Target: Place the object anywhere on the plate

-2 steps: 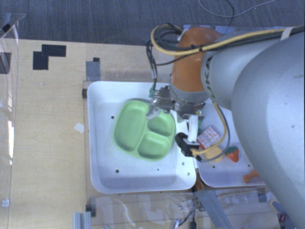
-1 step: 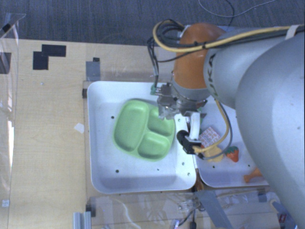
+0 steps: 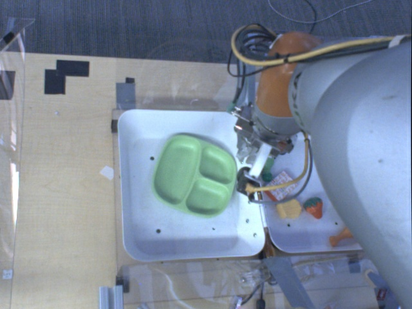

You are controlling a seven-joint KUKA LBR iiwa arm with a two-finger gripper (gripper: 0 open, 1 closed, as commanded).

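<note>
Now green plate (image 3: 193,174) just beside hand (image 3: 244,156), toward view's left.

two white bins (image 3: 138,230) on a pale bench (image 3: 64,205) (black tape marks (image 3: 58,79) far left)

Plate (image 3: 193,176): smooth green plastic, faint sheen. Bin (image 3: 138,234) beneath: white plastic, semi-gloss. Counter (image 3: 58,172): pale wood, matt.
</note>
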